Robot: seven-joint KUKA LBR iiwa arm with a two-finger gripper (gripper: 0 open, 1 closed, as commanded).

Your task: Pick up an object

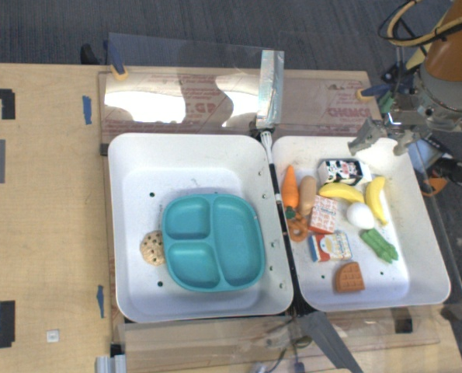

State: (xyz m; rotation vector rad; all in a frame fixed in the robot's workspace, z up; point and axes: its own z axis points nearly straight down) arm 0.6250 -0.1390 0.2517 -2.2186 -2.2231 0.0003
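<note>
My gripper [384, 141] hangs over the back right corner of the right bin [425, 286]. Its two grey fingers are spread apart and open, with only white bin floor showing between them. Just in front of it lie a black-and-white carton [342, 170], two bananas [340, 193] [378, 199] and a white egg [360, 216]. Further left in the same bin are a carrot [290, 186], a tan roll [307, 189] and a red-and-white box [323, 214]. Toward the front lie a green vegetable [380, 245], a white packet [333, 246] and a brown waffle [349, 277].
The left bin [130, 169] holds a teal divided plate [213, 241] and a cookie [152, 247] by the plate's left edge. A clear panel with a metal post [269, 88] stands behind the bins. Cables and the orange arm band [452, 53] are at the upper right.
</note>
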